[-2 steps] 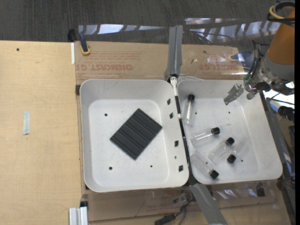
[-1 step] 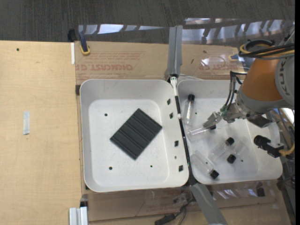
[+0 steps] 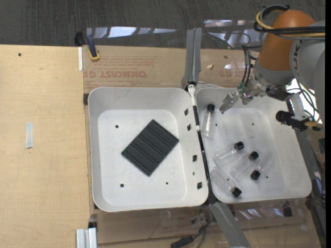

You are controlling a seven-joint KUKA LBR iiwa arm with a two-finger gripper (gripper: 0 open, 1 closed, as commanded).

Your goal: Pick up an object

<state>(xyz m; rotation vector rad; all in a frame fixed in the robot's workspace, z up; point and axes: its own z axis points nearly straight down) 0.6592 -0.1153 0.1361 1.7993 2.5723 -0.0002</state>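
One arm (image 3: pixel 289 40) is reaching in from the right, its gripper (image 3: pixel 235 98) hanging over the right bin's (image 3: pixel 289 190) far edge; grip state unclear. Clear capped vials (image 3: pixel 235 161) are lying below, untouched.

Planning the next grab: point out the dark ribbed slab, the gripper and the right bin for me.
dark ribbed slab (image 3: pixel 150 146): camera view, middle of its ribbed top face.
gripper (image 3: pixel 229 103): camera view, at its fingertips over the right bin.
right bin (image 3: pixel 289 192): camera view, bare floor near its lower right rim.

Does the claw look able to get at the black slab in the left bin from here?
Probably yes: the slab lies flat and alone, nothing on top. The claw hangs over the right bin, so it must cross the divider.
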